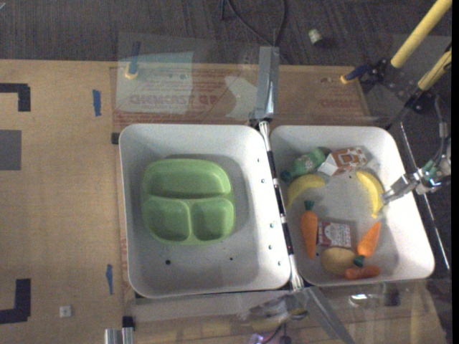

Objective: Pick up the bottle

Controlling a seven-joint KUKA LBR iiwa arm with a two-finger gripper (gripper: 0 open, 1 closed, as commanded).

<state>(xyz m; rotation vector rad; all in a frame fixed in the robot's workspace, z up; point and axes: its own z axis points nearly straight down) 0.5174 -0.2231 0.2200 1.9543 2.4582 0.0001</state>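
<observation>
We see the green bottle (pixel 304 163) at the right bin's (pixel 412 267) upper-left corner, lying tilted. Our hand (pixel 396 190) hovers at the bin's right edge, so the bottle lies left, slightly up. Can't tell the hand's state.

Slim silvery metal tool (pixel 399 187), small teal-green fitting behind it, dark cabling above
</observation>
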